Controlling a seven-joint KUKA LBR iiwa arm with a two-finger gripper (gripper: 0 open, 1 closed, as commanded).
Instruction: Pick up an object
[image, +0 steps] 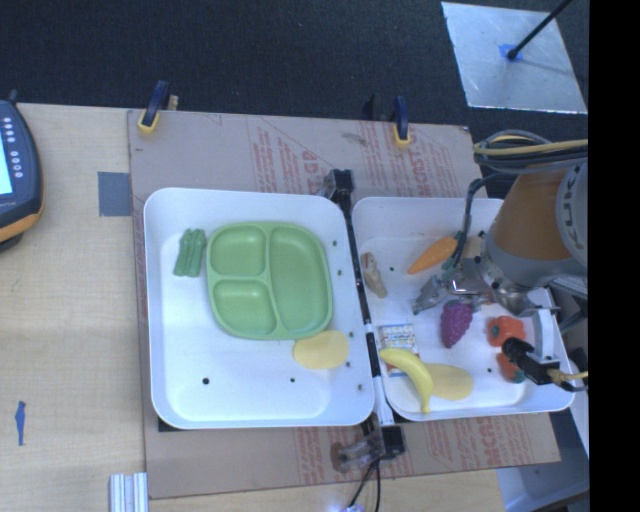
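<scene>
Hovered with the gripper low over the right bin, between the carrot and the purple grapes. Could not tell if open or closed. Looked best to go for the grapes, just beside. Needed to come straight down, miss the carrot, squeeze softly, lift slowly.
</scene>
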